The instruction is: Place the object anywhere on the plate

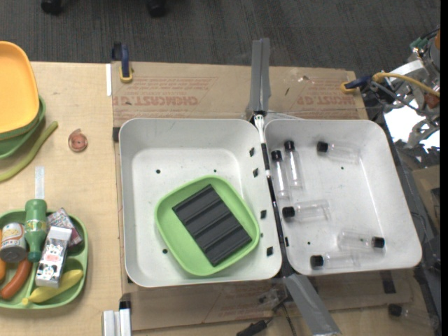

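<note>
While your gripper [423, 47] sits at the frame's upper right, state unreadable, vials [291, 164] lie scattered in the right bin [399, 187]; left bin [140, 152] holds the green plate [168, 215].

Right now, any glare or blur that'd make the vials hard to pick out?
Camera view: soft even light, no hard shadows; the clear vials nearly vanish against the white right bin, only their black caps stand out. The green plate and its dark tray read sharply. Bright blown-out patch at the far right edge.
</note>
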